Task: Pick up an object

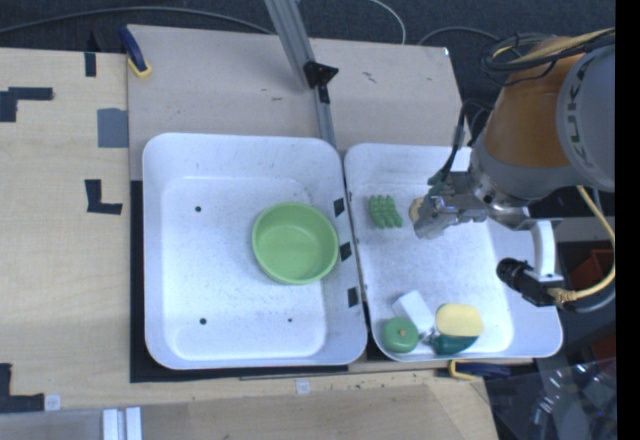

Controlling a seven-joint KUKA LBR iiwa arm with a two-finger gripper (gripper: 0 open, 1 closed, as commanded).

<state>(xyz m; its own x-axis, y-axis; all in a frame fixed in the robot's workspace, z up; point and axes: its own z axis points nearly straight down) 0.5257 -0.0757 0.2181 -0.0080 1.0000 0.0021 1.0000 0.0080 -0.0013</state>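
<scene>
One camera is looking down on the bench (60, 228) from above, tilting at a slant so the far edge of the board is sitting near the top of the frame and the dark floor is showing beyond it. It is standing far enough back that both white bins are fitting in, the left bin (170, 163) and the right bin (520, 328) side by side. The arm (545, 128) is reaching in from the right side.
</scene>
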